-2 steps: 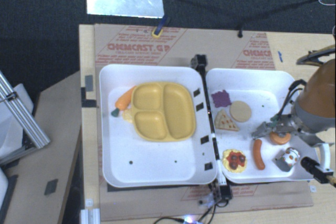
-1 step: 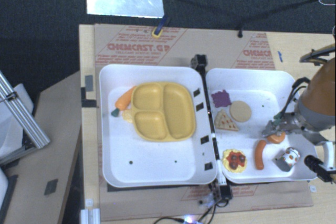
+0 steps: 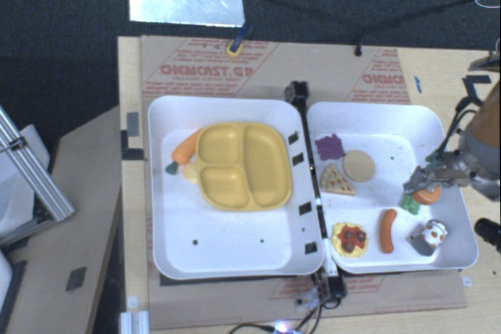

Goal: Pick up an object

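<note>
Two shallow white bins sit side by side on the counter (image 3: 196,62), which is covered with a brown printed cardboard sheet. The left white bin (image 3: 168,246) holds a yellow plastic divided plate with three compartments (image 3: 239,166); a small orange toy carrot with a green tip (image 3: 184,149) lies against the plate's left edge, tilted. The right white bin (image 3: 446,133) carries several toy foods: a purple bunch-shaped piece (image 3: 329,145) near its upper left, a round tan disc like a cookie (image 3: 359,165) just beside it, a tan wedge with dark specks (image 3: 337,181) touching the disc's lower left, a round yellow piece topped with red (image 3: 349,239) near the front wall, a red-orange sausage (image 3: 387,231) standing lengthwise to its right, and a grey and white lump with a yellow spot (image 3: 428,237) in the front right corner. The grey arm reaches in from the right, and its end effector (image 3: 420,188) hangs low over the right side of this bin, right at a small orange and green toy piece (image 3: 420,199). How far the end effector is open, and whether it grips that piece, cannot be told.
</note>
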{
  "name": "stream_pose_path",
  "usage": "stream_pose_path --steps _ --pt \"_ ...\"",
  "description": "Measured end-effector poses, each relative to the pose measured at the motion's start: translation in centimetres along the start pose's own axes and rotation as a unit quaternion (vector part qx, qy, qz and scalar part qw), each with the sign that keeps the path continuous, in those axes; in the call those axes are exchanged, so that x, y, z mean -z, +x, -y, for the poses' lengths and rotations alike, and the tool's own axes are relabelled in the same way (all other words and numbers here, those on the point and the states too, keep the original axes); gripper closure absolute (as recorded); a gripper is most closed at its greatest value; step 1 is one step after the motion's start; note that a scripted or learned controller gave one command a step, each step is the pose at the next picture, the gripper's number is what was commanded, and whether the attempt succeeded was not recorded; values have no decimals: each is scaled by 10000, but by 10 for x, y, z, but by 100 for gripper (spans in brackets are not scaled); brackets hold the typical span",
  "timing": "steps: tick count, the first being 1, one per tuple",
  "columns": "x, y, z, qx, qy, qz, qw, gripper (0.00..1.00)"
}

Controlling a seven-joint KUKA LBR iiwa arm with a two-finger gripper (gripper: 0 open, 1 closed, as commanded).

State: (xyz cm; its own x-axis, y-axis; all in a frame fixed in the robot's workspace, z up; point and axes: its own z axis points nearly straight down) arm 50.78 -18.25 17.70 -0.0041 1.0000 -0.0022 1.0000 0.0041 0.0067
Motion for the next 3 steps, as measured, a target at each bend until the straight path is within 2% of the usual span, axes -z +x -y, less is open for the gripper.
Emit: stream_pose_path --steps 1,3 --pt "51 -1 -2 2 -4 1 10000 100" --pt "63 88 -62 27 15 -20 10000 100"
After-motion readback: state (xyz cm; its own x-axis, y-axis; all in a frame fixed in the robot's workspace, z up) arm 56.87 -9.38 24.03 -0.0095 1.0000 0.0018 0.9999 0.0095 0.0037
